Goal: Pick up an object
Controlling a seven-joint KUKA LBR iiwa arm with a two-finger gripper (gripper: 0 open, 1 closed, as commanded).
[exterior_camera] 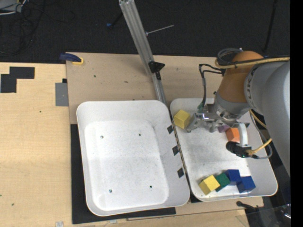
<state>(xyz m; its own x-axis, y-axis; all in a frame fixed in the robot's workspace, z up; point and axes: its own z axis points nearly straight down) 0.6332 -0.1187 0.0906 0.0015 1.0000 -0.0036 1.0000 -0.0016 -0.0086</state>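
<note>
Reaching into the right bin (265, 186), the metal gripper (201, 119) hangs with fingers parted and empty just beside a matte yellow cube (181, 118); more small blocks (227, 181) cluster near the front rim.

— What does the arm (272, 96) look like?
— A thick, smooth grey casing, with a rounded orange band (235, 82) next to it toward the wrist.
— Any cables?
— Thin black ones loop beside the orange band, and a yellow-tipped one curls below it.
— And the end?
— Below the orange band, a small silvery metal gripper (207, 119) with dark fittings
</note>
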